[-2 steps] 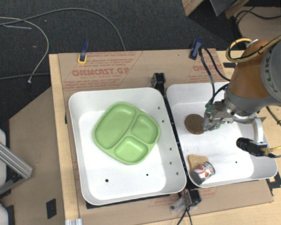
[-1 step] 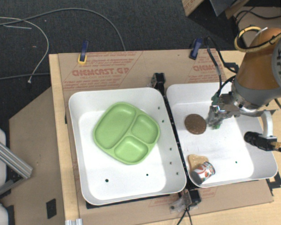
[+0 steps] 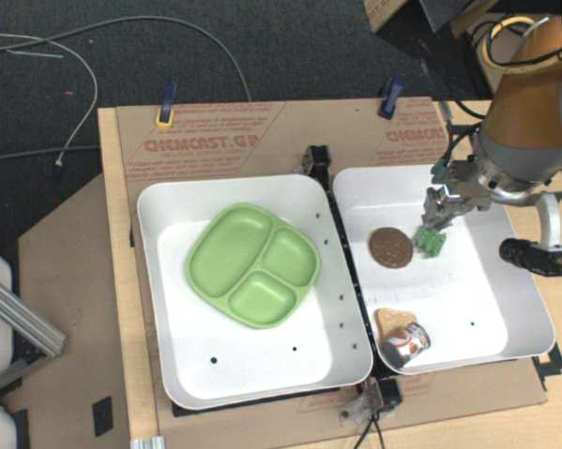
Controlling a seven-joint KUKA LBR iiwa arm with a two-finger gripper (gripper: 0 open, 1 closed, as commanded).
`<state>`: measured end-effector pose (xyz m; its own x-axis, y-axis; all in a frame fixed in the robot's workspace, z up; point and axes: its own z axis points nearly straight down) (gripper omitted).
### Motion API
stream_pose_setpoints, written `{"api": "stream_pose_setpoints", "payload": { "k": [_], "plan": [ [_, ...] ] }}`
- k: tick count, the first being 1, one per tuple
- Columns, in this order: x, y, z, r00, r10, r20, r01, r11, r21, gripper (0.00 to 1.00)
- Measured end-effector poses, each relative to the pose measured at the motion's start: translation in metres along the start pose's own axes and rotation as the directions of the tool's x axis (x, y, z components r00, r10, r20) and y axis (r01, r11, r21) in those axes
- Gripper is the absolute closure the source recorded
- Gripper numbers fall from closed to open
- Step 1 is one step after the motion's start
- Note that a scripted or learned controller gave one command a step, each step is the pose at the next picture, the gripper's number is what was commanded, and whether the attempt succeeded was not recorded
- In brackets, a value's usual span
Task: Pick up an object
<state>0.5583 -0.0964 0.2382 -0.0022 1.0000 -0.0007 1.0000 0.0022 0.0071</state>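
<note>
My gripper point(image 3: 438, 211) hangs over the right bin point(image 3: 511, 319), reaching in from the right below the orange band of the arm. A small green broccoli-like piece point(image 3: 431, 242) lies directly under its tip, touching or nearly touching it. Just left of that piece a round brown cookie point(image 3: 391, 247) lies flat on the bin floor. In the bin's near left corner a small red and silver can point(image 3: 408, 342) lies on its side, with a tan piece of food point(image 3: 395, 318) against it.
The left bin point(image 3: 168, 225) holds a green divided plate point(image 3: 254, 264) near its middle. A black clamp point(image 3: 316, 160) sits at the far end of the wall between the bins. A black arm part point(image 3: 536, 254) juts over the right bin's right side.
</note>
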Motion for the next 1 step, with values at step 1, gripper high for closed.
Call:
{"api": "stream_pose_setpoints", "payload": {
  "k": [1],
  "plan": [
    [0.0595, 0.0148, -0.006, 1.0, -0.005, -0.003, 0.005, 1.0, 0.004, 1.0]
  ]
}}
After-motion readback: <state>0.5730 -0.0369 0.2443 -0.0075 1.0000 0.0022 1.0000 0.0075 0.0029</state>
